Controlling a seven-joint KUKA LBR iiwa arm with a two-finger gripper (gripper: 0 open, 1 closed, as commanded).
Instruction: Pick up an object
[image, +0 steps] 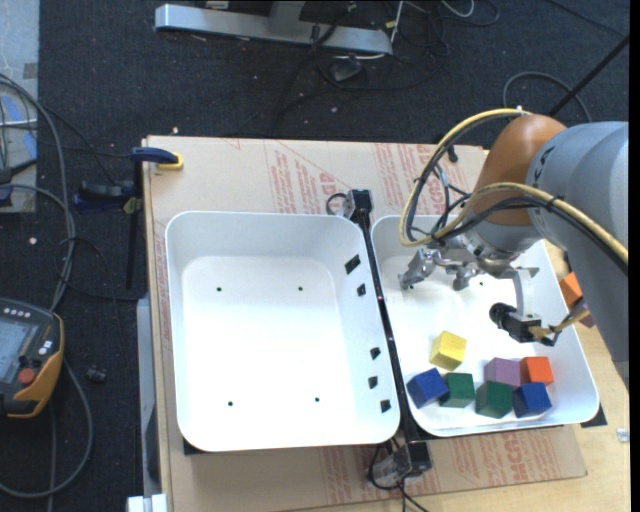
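Left bin (190, 250), bare white, lies beside the right bin (575, 375), where the blocks gather along the near wall: blue block (426, 386), yellow block (448, 349) standing a little apart and farther back, then green block (460, 389), a second green block (493, 399), purple block (503, 372), a second blue block (532, 399) and orange block (537, 369). The gripper (447, 272) hangs over the far part of the right bin with nothing between its fingers, whose spread cannot be told from here. The yellow block is the nearest candidate, lying toward the near side of the bin from the gripper and almost straight below it in the view, with bare floor between them.
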